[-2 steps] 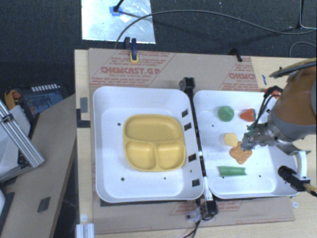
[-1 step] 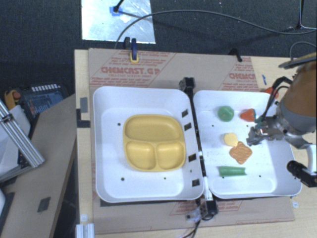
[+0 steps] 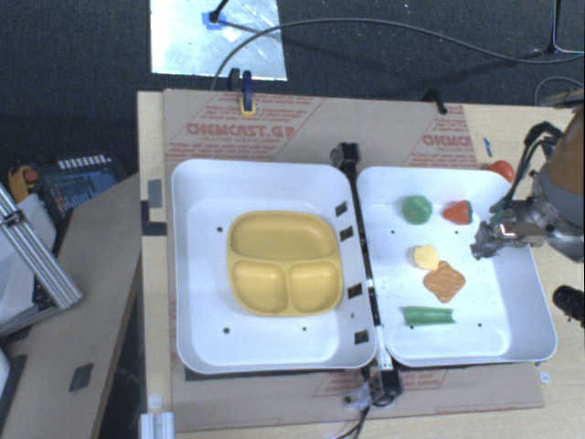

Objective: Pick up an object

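Camera view: my gripper [image 3: 487,242], grip state unclear, hovers just right of the pale yellow piece [image 3: 426,257].

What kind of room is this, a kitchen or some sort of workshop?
Most likely a robotics lab, not a kitchen. A robot arm with a pincer reaches over two white bins on a bench; the food, such as the green ball, looks like toys, and loose cables trail over the carpet.

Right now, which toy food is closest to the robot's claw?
The red piece in the right bin. It lies just left of the gripper; the green ball, yellow piece and others sit farther away.
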### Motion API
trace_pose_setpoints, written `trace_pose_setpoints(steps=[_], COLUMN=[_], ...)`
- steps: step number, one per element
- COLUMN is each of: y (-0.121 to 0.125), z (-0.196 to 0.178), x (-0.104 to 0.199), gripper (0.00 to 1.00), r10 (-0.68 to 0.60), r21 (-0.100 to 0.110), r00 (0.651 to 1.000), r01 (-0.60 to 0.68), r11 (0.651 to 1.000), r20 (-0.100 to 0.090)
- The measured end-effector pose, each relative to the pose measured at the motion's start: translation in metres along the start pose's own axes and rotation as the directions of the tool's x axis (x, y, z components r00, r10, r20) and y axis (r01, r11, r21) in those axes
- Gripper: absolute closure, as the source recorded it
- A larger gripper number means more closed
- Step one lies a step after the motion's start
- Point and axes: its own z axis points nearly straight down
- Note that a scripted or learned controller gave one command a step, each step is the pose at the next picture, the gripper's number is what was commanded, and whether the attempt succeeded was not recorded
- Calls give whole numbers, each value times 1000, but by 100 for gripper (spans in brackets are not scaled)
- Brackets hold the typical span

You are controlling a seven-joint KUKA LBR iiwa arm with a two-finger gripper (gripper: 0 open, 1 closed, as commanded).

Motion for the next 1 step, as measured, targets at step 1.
trace_pose_setpoints(steps=[1], y=[22], z=[16], x=[53], gripper=[100], r10=[-5], r21=[6], r00=[1000], r01=[5], r11=[1000], r20=[-3])
